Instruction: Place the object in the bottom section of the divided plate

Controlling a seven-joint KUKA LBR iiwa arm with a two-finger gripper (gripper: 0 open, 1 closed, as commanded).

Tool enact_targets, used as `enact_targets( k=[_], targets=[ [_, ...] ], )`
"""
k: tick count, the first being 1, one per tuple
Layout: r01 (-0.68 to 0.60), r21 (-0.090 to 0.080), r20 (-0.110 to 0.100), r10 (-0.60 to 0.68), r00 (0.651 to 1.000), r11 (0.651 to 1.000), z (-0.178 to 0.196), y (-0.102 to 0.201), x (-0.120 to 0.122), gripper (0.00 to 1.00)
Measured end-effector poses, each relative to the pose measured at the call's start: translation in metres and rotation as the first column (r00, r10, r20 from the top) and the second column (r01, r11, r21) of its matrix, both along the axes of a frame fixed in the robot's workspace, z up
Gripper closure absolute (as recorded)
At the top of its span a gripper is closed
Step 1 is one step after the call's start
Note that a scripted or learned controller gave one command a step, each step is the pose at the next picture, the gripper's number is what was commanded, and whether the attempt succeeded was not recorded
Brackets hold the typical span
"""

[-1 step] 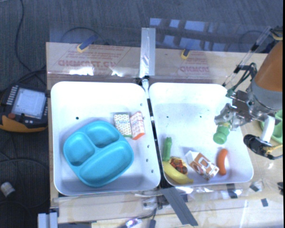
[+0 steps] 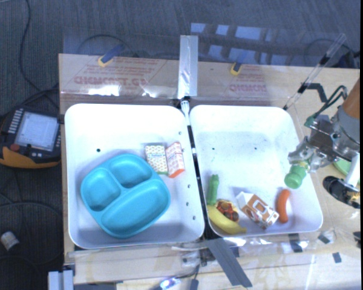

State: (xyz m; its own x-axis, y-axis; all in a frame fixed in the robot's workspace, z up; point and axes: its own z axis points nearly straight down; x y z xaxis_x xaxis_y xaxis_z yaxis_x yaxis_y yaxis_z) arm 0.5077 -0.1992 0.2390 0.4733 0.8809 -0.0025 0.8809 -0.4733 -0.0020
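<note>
Camera view has the gripper (image 2: pixel 304 162) over the right bin's (image 2: pixel 242 122) far edge, a green bottle (image 2: pixel 295 177) hanging just under it; can't tell if the jaws are actually clamped on it. So nothing delivered yet: the blue divided plate (image 2: pixel 126 193) sits in the left bin (image 2: pixel 78 132), bottom section bare. Two small cartons (image 2: pixel 165 158) crowd the plate's upper rim; banana (image 2: pixel 224 222), carrot (image 2: pixel 282 205) stay right.

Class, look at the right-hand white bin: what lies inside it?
Inside the right bin lie a banana, a green pepper, a small carton, an orange sausage and a green bottle. Anything beneath the carton is covered.
</note>
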Motion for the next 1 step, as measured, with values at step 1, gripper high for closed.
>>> enact_targets(
  k=[1],
  targets=[
    [0.085,0.001,-0.002,-0.085,0.996,0.996,0.0051,0.0193,0.0174,1.0]
  ],
)
